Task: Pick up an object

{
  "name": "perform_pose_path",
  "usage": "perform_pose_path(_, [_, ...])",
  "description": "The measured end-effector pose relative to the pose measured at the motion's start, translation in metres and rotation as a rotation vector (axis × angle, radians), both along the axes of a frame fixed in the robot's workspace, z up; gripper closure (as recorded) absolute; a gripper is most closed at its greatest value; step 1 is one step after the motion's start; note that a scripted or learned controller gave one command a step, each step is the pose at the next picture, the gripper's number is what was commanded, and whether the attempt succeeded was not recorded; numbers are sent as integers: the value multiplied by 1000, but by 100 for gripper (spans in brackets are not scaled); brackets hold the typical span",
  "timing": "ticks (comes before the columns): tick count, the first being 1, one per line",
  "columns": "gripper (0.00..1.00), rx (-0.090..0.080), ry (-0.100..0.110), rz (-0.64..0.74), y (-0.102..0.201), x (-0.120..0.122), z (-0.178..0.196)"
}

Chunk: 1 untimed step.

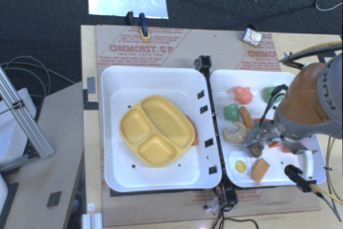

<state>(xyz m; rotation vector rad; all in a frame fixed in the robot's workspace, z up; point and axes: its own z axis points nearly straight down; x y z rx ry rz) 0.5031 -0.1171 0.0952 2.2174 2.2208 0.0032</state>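
Camera view | gripper (256, 142) hung low in right bin (220, 88) among toy foods, beside croissant (234, 132) and brown piece (255, 149) | grip state: cannot tell | nothing visibly lifted; the pick apparently remained undone | yellow tray (155, 130) sat in left bin (115, 83)
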Motion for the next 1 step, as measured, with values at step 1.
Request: perform_pose_path(1, [100, 3, -10, 13, 86, 53, 95])
